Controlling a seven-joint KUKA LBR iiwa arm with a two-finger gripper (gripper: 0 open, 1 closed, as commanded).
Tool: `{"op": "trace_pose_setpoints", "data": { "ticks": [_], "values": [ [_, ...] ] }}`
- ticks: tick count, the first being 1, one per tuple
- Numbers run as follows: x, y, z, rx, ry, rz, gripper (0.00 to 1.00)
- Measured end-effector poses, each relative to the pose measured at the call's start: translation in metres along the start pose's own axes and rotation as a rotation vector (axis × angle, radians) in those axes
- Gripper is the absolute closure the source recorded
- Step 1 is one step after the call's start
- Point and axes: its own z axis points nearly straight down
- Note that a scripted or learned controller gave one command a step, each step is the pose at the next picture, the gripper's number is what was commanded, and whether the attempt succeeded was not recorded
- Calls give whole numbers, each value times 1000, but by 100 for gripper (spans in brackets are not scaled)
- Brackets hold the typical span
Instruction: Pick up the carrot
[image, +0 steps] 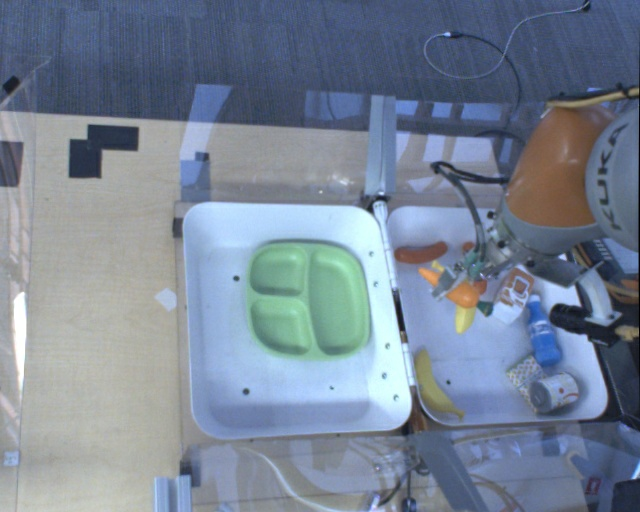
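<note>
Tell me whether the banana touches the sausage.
Apart. The camera view shows the banana at the right bin's near left corner and the sausage near its far left, with bare bin floor between them.

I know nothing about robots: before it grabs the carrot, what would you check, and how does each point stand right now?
1. Carrot in the right bin: ok.
2. Gripper over the carrot: ok.
3. Fingers around the carrot: cannot tell, too cluttered.
4. Room around the carrot: not ok; a yellow piece and a small carton crowd it.
5. Sausage out of the way: ok, it lies apart.
6. Green plate in the left bin: ok.
</note>
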Motion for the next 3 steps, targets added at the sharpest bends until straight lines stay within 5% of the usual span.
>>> {"op": "trace_pose_setpoints", "data": {
  "ticks": [1,2,3],
  "values": [
    [0,0,0,0,0,0,0],
    [39,-48,0,1,1,-238,0],
    [-29,-33,66,2,1,-302,0]
  ]
}}
